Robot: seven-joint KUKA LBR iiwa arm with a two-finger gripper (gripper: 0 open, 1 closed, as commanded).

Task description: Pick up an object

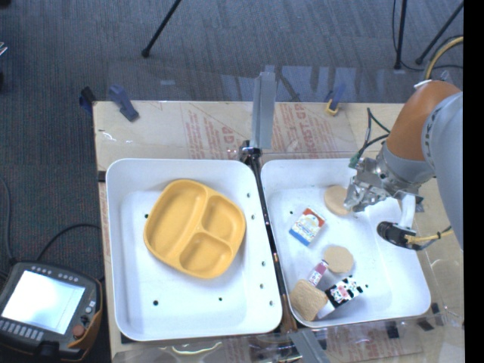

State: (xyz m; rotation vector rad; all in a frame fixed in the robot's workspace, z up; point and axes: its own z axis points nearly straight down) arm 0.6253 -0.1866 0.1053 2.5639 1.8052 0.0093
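The pincer [361,200] hangs low in the right shallow white plastic bin [412,278], right at the edge of a flat tan round disc [335,200] that lies near the bin's far wall. Whether the pincer is spread or pressed together I cannot tell, and nothing is visibly pinched in it.

The disc looks thin, light and probably stiff, like a toy biscuit; lying flat, it offers little height, so a grip across its rim seems the only hold, and it may slide on the smooth bin floor.

Other candidates sit nearer the front: a small blue and white printed carton [306,226], boxy and easy to pinch across its short sides; a second tan disc [338,259]; a black and white patterned packet [344,292]; a tan rounded block [307,299].

The carton's printing is too small to read. Red lettering on the tabletop [212,131] is likewise illegible.

The left bin [125,278] holds a yellow divided plate [195,228].
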